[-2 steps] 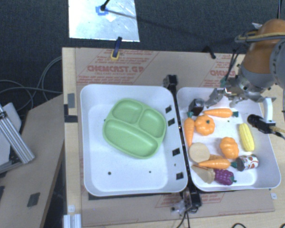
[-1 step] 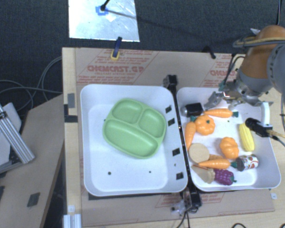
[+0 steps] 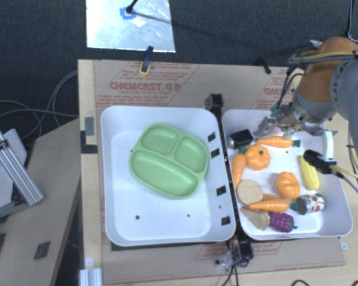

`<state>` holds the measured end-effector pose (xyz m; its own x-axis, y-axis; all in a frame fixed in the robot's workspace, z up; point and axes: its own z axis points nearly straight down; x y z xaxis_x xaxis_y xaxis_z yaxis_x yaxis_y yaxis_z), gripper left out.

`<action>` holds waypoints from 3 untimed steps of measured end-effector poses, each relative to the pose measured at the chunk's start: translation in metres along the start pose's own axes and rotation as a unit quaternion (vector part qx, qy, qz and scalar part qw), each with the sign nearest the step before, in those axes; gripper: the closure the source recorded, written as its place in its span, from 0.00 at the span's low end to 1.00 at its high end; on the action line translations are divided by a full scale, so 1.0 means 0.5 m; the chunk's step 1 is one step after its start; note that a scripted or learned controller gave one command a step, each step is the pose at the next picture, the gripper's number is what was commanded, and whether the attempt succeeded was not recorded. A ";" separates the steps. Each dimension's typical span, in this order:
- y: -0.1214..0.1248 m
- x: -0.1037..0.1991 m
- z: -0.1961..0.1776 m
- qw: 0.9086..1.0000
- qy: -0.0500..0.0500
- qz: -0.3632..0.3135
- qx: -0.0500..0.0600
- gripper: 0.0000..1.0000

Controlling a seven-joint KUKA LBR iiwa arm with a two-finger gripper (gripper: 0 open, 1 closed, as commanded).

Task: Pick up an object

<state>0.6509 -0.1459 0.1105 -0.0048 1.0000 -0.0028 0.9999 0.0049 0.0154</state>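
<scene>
The bench point(image 3: 137, 85) carries two white bins side by side: the left bin point(image 3: 116, 219) holds a green divided plate point(image 3: 169, 159), and the right bin point(image 3: 337, 219) is crowded with toy food. The arm point(image 3: 334, 82) hangs over the right bin's one o'clock corner, its gripper point(image 3: 273, 126) lowered toward the bin's twelve o'clock rim; from this slant it is impossible to tell how wide the pincer stands or whether it has anything in hold. No object is named by the task, so any piece qualifies, and the nearest candidates sit just at six o'clock of the gripper: a long carrot point(image 3: 276, 142) lying crosswise, a small orange pumpkin point(image 3: 257, 158) touching it from below, and a black block point(image 3: 241, 137) at nine o'clock of the carrot. The main risk is the clutter. Closing on the carrot could catch the pumpkin too, or nudge both apart so the grip lands on nothing. The rounded pumpkin would likely squirt out of a two-finger pinch that is off centre. A second carrot point(image 3: 238, 167) lies along the divider at nine o'clock, hard against the wall, where a finger could strike the rim. Further toward six o'clock, an orange pepper point(image 3: 288, 185), a corn cob point(image 3: 309, 173), a tan disc point(image 3: 249, 191), a third carrot point(image 3: 268, 205) and purple grapes point(image 3: 281, 221) lie packed touching, so a descent there would probably jam between neighbours.
</scene>
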 end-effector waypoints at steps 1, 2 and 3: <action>0.002 -0.002 -0.020 1.000 -0.001 -0.001 -0.002 1.00; 0.017 0.010 -0.115 1.000 0.001 -0.001 0.004 1.00; 0.023 0.010 -0.226 1.000 0.001 -0.001 0.003 1.00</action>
<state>0.6605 -0.1407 0.2234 -0.0063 1.0000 -0.0014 0.9999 0.0063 0.0085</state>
